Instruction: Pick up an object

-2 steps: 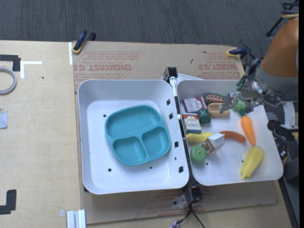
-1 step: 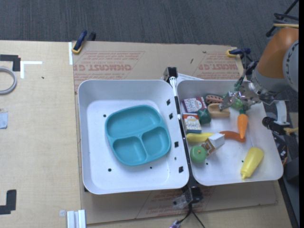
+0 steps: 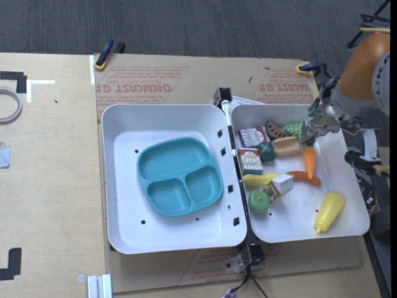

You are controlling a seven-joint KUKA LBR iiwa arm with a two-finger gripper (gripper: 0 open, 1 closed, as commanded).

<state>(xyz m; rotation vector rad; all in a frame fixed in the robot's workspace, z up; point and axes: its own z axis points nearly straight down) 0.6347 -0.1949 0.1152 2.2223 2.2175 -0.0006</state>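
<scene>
Grey arm with its orange band reaches in from the right, and the gripper point(image 3: 314, 128) hangs over the far side of the right bin point(image 3: 353, 228). Whether it is clenched or released, I cannot tell; too small and dark to read. Just below it sit the tan bread roll point(image 3: 286, 146) and the orange carrot point(image 3: 309, 161), with green leafy food point(image 3: 294, 129) beside. Nearer lie a yellow corn cob point(image 3: 327, 212) and a green apple point(image 3: 258, 202). Over in the left bin point(image 3: 118, 216), a teal divided plate point(image 3: 180, 176) lies flat.
</scene>
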